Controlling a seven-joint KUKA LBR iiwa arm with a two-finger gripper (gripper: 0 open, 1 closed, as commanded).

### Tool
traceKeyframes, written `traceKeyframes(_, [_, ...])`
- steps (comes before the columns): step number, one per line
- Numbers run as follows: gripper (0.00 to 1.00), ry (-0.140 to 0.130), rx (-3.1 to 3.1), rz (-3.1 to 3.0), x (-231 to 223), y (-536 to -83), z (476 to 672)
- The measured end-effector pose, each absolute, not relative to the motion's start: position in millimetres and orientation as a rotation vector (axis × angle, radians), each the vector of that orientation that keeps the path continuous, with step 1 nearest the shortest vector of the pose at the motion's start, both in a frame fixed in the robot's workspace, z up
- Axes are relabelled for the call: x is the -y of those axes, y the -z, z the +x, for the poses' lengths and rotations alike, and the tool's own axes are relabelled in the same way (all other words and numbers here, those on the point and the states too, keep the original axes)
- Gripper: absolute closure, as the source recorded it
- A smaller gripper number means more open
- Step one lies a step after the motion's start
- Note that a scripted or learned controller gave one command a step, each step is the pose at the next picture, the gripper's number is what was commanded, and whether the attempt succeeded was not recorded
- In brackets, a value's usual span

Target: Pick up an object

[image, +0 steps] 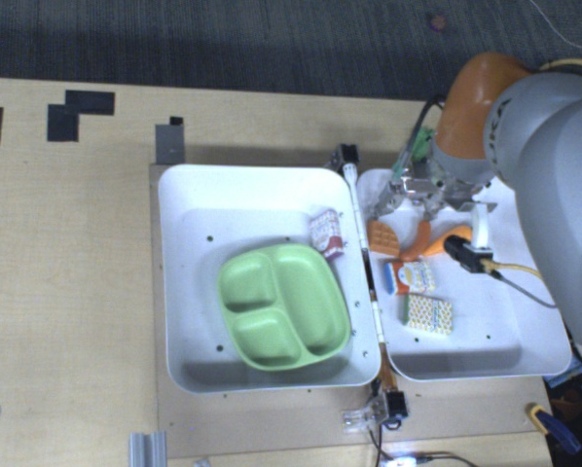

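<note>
The gripper (419,200) hangs over a flat orange piece (400,239) in the right bin (505,353); its grasp I cannot tell

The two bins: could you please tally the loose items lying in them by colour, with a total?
Green: 1, the divided plate in the left bin.
Red and white: 1, the small packet in the left bin.
Orange: 1, the flat piece in the right bin.
Pale and speckled: 2, the card and the speckled packet in the right bin.
Total: 5
</note>
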State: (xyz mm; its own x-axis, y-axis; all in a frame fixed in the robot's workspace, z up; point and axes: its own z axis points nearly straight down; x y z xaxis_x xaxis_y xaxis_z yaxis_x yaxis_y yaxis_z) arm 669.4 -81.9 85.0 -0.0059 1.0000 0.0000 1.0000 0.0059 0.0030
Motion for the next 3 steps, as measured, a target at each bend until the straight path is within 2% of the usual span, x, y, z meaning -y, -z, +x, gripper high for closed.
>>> traceKeyframes(1, [1.0,-0.01,-2.226,2.208,81,-97,671.2])
traceKeyframes(2, [1.0,-0.003,-2.221,2.216,151,-85,669.5])
traceKeyframes(3, [0.0,-0.005,-2.222,2.215,150,-86,669.8])
